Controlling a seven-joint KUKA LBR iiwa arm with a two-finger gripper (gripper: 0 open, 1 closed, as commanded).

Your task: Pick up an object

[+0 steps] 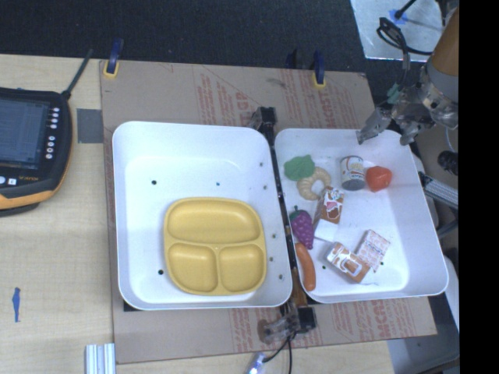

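Bins sit side by side on a cardboard sheet [234, 92]. Left bin [140, 162] holds a yellow divided tray [214, 245], three compartments. Right bin [413, 232] holds small items: green piece [299, 167] and pale ring [315, 184] near the dividing wall, purple grapes [302, 227] and orange sausage [306, 266] below them, small carton [333, 206] mid-bin, tin can [352, 172] touching a red tomato [378, 178], two wrapped packets [357, 257] toward the front. Packet labels are too small to read. Arm largely cut off at the right edge. Gripper [387, 125] hovers above the bin's far right corner, fingers spread apart, nothing between them. Can and tomato lie nearest, just in front of it.
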